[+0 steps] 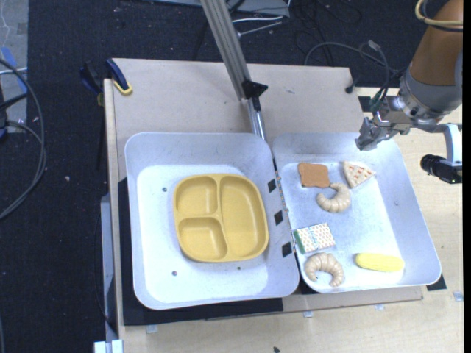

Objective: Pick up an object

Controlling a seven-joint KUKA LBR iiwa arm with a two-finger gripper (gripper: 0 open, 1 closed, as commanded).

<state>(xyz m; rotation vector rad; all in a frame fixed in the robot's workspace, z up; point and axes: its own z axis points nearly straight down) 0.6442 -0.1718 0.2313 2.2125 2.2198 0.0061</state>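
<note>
1. Gripper [368, 140] hangs over the right bin's [412, 219] far edge.
2. Pizza slice [358, 173] just in front of it, toast [314, 175] to its left.
3. Croissant [335, 198] in front of the toast; packet [314, 237], second croissant [325, 268] and oblong piece [378, 262] farther forward.
4. Divided plate [221, 218] in the left bin [147, 197], well apart leftward.

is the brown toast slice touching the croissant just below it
Cannot tell. In the camera view the toast slice and the upper croissant sit edge to edge, and no plain gap or contact shows.
</note>
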